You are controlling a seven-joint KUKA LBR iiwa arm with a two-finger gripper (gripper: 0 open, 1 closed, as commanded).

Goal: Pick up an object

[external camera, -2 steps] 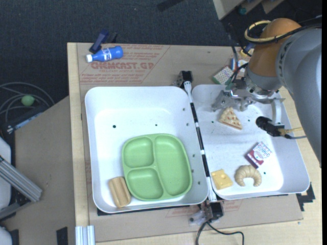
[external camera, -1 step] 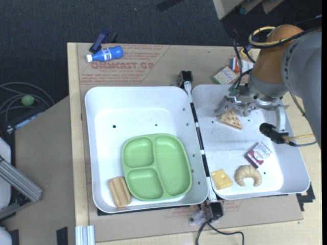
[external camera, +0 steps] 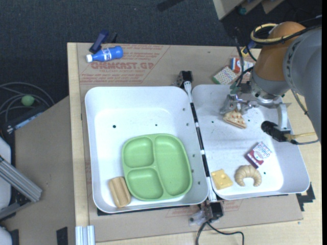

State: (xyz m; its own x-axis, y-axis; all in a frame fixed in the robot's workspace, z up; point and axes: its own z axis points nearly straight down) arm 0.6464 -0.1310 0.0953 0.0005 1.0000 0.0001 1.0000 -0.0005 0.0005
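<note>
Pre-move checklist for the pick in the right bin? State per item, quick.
1. Gripper over the right bin: ok, at its far end.
2. Target under the gripper: ok, the sandwich wedge lies right beside and below it.
3. Wedge held between the jaws: cannot tell, the wrist hides them.
4. Space around the wedge: ok, the red-and-white packet, croissant and cheese block lie apart, nearer the camera.
5. Left bin contents out of the way: ok, the green divided plate and bread piece sit across the divider.
</note>
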